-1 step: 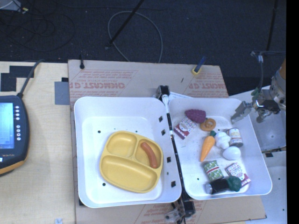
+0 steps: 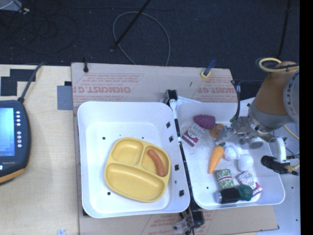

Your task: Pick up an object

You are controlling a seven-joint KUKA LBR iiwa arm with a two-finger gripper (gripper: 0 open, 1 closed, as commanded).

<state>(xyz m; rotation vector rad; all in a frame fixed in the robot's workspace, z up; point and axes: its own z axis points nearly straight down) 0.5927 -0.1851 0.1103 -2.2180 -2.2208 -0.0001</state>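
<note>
Yellow plastic marks the divided plate (image 2: 134, 177) in the left bin (image 2: 93, 121), a toy sausage (image 2: 157, 161) lying in one compartment. Across the divider, the right bin (image 2: 279, 192) crowds a purple grape cluster (image 2: 204, 120), an orange carrot (image 2: 215, 158), a small green can (image 2: 224, 178) and white pieces. The carrot looks light, stiff and smooth, best pinched across its thick middle, with bare floor beside it. At right, the pincer (image 2: 243, 137) hovers near the bin's edge; whether it is open cannot be told.
</note>
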